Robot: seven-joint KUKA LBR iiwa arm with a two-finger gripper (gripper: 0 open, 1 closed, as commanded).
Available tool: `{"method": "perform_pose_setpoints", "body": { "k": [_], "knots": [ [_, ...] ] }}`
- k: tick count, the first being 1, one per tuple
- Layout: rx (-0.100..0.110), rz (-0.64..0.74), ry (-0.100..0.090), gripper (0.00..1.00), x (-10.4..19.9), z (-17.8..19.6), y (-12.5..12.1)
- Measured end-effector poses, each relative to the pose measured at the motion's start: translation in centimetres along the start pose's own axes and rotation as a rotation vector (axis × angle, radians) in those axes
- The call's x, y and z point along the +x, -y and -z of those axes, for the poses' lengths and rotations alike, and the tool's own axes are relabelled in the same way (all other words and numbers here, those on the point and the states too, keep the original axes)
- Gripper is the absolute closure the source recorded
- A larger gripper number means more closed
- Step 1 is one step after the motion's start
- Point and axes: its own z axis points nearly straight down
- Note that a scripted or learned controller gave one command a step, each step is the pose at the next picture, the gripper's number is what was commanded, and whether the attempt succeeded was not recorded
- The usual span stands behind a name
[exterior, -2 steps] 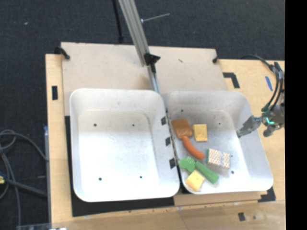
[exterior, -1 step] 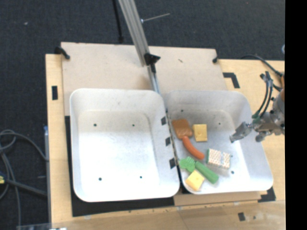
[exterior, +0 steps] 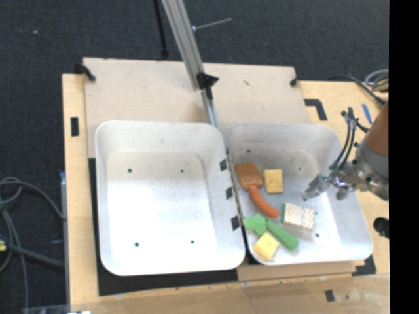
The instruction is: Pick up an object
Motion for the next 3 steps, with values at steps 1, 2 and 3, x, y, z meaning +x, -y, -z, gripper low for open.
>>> {"method": "perform_pose_setpoints", "body": {
  "k": [1, 2, 3],
  "knots": [
    [0.000, -0.001, 0.000, 0.00, 0.1, -4.7, -0.8],
    [-0.009, -0.007, 0.001, 1.00, 0.0, -3.3, -1.0],
    [-0.010, -0.004, 0.002, 1.00, -0.8, 1.3, -1.0]
  ]
}}
